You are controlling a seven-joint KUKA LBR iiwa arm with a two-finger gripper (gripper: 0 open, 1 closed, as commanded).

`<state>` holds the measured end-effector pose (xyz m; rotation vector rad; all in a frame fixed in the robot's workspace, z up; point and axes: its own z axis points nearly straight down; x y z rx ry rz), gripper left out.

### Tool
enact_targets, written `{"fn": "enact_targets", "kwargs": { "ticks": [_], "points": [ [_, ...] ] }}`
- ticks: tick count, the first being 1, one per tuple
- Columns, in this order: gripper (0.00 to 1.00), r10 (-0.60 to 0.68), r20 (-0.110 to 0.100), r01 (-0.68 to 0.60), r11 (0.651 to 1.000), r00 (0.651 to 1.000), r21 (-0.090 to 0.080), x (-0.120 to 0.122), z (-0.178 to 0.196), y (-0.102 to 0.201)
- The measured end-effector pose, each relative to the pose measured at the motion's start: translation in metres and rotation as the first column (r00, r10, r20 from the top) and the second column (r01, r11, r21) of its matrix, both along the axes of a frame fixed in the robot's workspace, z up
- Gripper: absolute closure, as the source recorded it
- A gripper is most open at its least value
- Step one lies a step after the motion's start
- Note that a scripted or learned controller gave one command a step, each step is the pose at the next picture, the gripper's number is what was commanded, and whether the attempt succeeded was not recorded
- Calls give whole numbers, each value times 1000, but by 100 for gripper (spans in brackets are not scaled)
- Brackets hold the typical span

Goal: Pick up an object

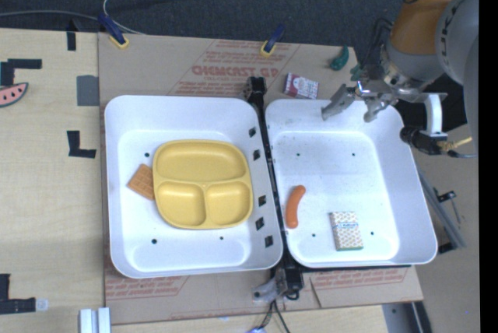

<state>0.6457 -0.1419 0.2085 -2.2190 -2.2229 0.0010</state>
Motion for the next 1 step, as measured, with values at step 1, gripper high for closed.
{"fn": "enact_targets", "kwargs": {
  "ticks": [1],
  "points": [
    [0, -1, 2, 1, 1000, 1000, 0, -24, -122, -5]
  ]
}}
